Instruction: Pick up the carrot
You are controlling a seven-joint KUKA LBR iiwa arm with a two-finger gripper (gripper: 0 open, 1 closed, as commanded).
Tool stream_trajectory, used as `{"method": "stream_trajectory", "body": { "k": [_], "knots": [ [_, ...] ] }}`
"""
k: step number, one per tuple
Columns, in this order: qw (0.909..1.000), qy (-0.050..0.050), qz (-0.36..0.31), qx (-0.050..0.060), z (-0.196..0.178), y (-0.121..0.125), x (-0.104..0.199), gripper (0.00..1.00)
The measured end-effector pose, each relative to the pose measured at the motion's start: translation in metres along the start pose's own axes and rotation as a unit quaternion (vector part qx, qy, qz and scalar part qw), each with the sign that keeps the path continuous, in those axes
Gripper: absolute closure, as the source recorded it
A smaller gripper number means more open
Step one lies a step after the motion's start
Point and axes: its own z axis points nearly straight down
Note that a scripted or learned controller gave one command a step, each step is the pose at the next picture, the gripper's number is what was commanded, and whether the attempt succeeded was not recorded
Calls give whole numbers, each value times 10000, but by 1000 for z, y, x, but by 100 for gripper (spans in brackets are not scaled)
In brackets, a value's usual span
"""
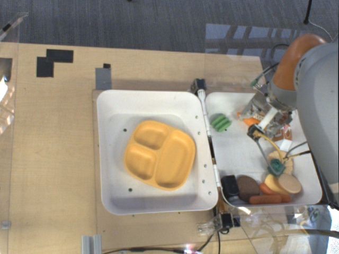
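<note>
From my seat at the remote console, I saw the arm (310,73) reaching in from the right over the right bin (238,157), its gripper (263,121) low at the bin's upper right. The carrot (251,121), a small orange piece, lay right at the gripper's left side, touching or nearly so; I could not tell whether it sat between the fingers, nor whether the claw was open or closed, since cables and hardware cluttered that spot. A green ridged item (221,123) lay near the bin's upper left. Along the bottom edge sat a black object (230,184), a brown lump (247,186), a reddish sausage (265,198) and a tan disc (289,183). The left bin (114,142) held a yellow divided tray (159,154).
</note>
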Motion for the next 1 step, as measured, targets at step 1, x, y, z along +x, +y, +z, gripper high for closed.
{"method": "stream_trajectory", "body": {
  "k": [1],
  "knots": [
    [9922,51,1240,-86,12,-8,0,0]
  ]
}}
